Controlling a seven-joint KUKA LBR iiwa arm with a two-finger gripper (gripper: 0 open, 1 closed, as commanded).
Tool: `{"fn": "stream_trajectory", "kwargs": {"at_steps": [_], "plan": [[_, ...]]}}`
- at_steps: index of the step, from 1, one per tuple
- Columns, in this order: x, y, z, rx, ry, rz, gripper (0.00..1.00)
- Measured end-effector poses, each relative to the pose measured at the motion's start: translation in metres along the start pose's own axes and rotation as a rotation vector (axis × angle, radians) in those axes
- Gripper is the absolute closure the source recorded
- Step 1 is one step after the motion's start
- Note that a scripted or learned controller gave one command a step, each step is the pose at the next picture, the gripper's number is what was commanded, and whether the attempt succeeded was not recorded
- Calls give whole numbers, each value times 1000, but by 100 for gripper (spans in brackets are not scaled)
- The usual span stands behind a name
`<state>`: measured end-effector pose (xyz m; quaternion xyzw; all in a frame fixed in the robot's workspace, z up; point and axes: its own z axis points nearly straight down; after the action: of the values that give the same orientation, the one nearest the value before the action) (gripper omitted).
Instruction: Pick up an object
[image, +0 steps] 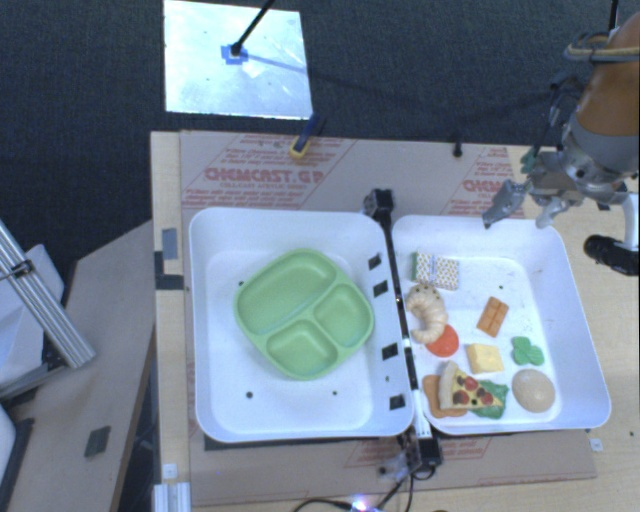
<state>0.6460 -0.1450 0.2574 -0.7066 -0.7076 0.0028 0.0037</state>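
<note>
The gripper (523, 203) hangs over the far right corner of the right bin (575, 285), its two fingers (501, 206) spread apart with nothing between them. The grey arm with its orange band (610, 100) rises behind it toward the upper right.

All the loose pieces lie below the fingers in the picture, nearer the camera, inside the right bin. Closest to the fingers, down and to the left, is a small patterned white-and-green block (436, 269). Below that lies a pale curled shrimp (429, 310), touching a red-orange disc (443, 341) at its lower end. More directly beneath the fingers sits an orange-brown cracker (492, 316), then a yellow cheese cube (485, 357). A green leafy piece (526, 351) lies just right of the cube. Farthest from the fingers, at the bin's near edge, are a pizza slice (462, 391) and a tan egg (533, 390) beside it.

The pieces are close together, the shrimp, disc and pizza slice crowding the bin's left wall.

Well left of the fingers, the left bin (215, 380) holds a green divided plate (303, 312). A row of black clips (388, 290) runs along the seam between the bins.
</note>
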Motion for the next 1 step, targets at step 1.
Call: {"fn": "stream_trajectory", "kwargs": {"at_steps": [1], "plan": [[0,2,-7,-11,-2,-2,0]]}}
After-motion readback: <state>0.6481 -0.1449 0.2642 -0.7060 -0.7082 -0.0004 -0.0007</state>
